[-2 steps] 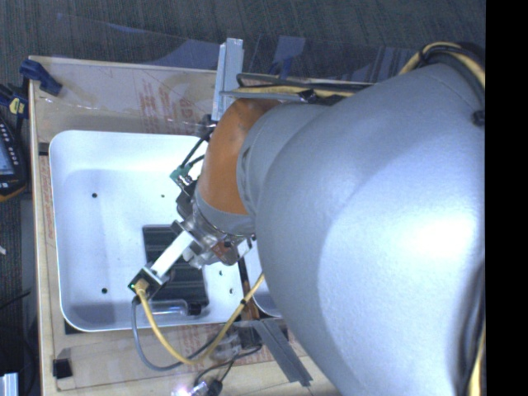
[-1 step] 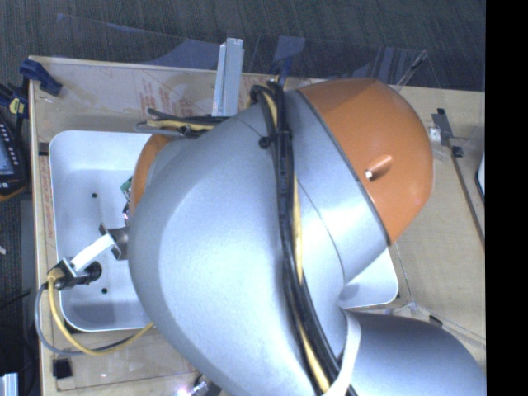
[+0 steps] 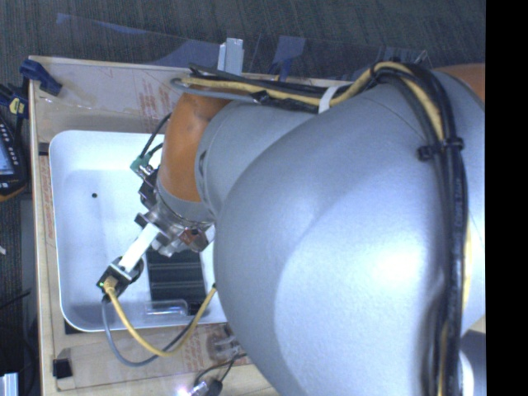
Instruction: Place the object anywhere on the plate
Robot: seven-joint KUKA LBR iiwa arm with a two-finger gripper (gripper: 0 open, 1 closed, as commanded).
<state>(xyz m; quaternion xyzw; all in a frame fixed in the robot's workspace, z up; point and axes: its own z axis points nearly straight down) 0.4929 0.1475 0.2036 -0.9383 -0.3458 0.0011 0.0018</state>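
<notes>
**Over the left bin, the arm is crowding the bench**

Above the left bin's right half, the grey arm is reaching in, its bulk covering everything to the bin's right. Its orange band is sitting over the bin's far right corner. The dark gripper is hanging low near the bin's near wall; whether it is spread or pressed together cannot be told. 1 yellow cable is looping past the bin's near rim. The bin's left half is lying open, with 1 dark speck on its floor. Where the object is lying cannot be told.
</notes>
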